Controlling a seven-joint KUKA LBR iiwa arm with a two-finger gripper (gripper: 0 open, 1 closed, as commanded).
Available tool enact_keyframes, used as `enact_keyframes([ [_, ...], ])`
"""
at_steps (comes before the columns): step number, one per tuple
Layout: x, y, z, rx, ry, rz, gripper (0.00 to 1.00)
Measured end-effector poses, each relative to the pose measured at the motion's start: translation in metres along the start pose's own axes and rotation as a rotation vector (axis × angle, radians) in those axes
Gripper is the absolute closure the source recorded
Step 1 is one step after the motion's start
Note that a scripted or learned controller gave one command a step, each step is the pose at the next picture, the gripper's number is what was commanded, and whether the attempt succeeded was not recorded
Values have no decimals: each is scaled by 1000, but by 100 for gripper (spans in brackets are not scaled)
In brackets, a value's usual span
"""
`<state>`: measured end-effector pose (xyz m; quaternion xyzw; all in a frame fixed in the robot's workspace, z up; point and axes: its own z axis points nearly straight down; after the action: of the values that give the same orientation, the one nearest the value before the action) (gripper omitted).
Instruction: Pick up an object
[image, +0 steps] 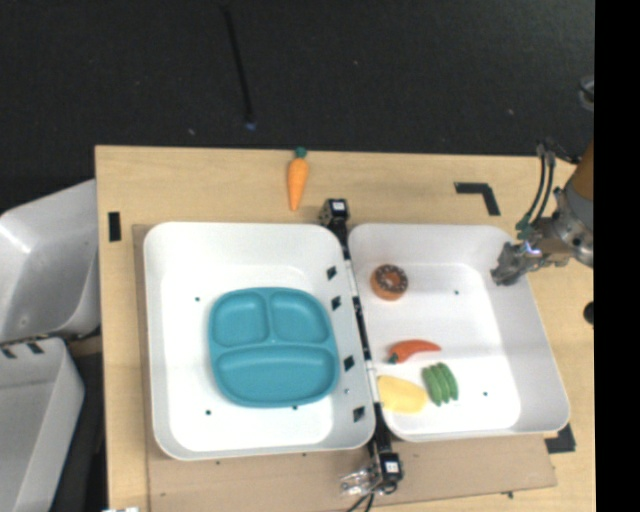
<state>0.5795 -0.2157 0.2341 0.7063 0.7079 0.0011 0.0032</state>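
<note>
Hand (508, 264) hovering at the right-hand shallow white plastic bin's (530, 330) far right rim, up near the top corner; too small and blurred to tell whether closed or parted. Holding nothing visible. Sitting well apart from every candidate object.

Lying in that bin: round brown doughnut-like toy (389, 281) toward the upper left; small red chilli-shaped toy (413, 350) below it; yellow lemon-shaped toy (401, 394) and green ridged pod-shaped toy (439, 383) just beside one another, possibly touching, near the lower left wall. Resting in the left-hand white bin (170, 300): teal three-compartment plastic plate (272, 346). Lying on the wooden tabletop (420, 185) beyond both bins: orange carrot-shaped toy (297, 178).

Risks, judging from here:
- Descending at the present spot meaning closing on bare rim or bin floor.
- Reaching for the yellow and green pair risking nudging one while closing on the other.
- Working close to the dividing wall risking striking it.
- Rounded, smooth shapes likely squirting out of an off-centre pinch.
</note>
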Motion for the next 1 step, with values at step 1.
enact_keyframes([
  [1, -7, 3, -63, -1, -1, -1, 100],
])
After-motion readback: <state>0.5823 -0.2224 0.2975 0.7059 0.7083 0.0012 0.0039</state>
